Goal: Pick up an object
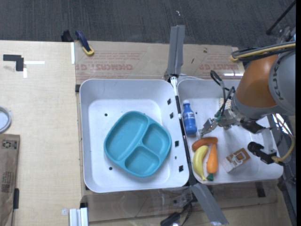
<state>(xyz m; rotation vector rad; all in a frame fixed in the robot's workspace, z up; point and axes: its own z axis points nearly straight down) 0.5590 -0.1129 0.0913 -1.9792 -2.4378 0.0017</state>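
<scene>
My gripper (207, 127) hangs low in the right bin (263, 173), reaching in from the right. It stands open with nothing between its fingers. Its tips are just above an orange-red sausage-shaped toy (205, 141). A blue bottle (189, 118) lies just to the left of the gripper. A yellow banana (199, 161) and an orange carrot (212, 160) lie side by side below it. Further right in the same bin rests a small brown and white box (237, 158).
The left bin (89, 126) holds a blue divided plate (137, 143). A grey divider post (176, 51) stands between the bins at the back. Cables and the arm's body (258, 86) hang over the right bin's far right side.
</scene>
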